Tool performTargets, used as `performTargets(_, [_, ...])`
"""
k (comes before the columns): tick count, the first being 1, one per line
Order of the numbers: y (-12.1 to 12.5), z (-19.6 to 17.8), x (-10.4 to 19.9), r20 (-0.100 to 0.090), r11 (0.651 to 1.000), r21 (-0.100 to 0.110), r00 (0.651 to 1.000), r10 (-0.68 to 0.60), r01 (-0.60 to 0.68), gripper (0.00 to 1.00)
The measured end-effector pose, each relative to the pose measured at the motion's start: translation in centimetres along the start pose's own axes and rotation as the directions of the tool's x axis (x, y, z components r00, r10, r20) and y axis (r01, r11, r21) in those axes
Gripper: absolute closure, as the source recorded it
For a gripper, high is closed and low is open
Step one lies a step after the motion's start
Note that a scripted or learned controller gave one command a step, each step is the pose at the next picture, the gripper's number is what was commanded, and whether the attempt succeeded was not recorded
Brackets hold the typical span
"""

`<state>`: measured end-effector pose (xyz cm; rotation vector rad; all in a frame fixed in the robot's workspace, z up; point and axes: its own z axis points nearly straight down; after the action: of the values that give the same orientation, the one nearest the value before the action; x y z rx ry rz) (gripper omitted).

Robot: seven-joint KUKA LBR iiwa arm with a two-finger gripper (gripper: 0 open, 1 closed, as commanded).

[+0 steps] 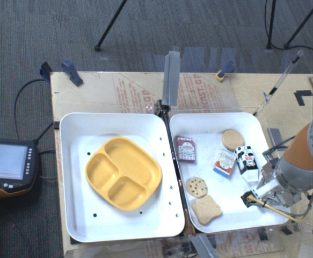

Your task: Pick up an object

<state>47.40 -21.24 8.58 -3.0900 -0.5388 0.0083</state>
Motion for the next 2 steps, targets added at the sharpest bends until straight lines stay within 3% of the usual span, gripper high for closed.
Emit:
performTargets(1, [-0.05,0.03,0.03,0.001,0.99,0.001,0.99,0.142,-0.142,1.0])
performTargets(2, [-0.11,0.03,0.07,0.002,0.99,0.001,0.99,0.139,-0.139,1.0])
